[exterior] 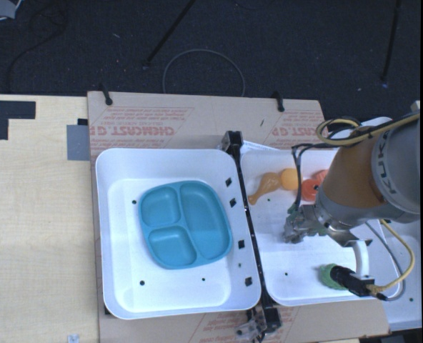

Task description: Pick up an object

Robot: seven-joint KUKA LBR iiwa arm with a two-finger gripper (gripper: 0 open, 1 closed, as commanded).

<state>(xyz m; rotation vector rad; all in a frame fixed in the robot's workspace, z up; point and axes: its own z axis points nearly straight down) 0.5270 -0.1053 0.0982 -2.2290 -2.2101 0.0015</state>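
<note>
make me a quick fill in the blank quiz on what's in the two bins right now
1. The blue divided plate lies in the ____ bin.
2. That plate has ____ compartments.
3. The gripper hangs over the ____ bin.
4. The green object lies near that bin's ____ edge, while orange items lie at its far side.

Missing words: left; three; right; near

Even overhead light, white bins [118,184] bright but unglared, soft faint shadows, floor dark, picture slightly soft
</note>
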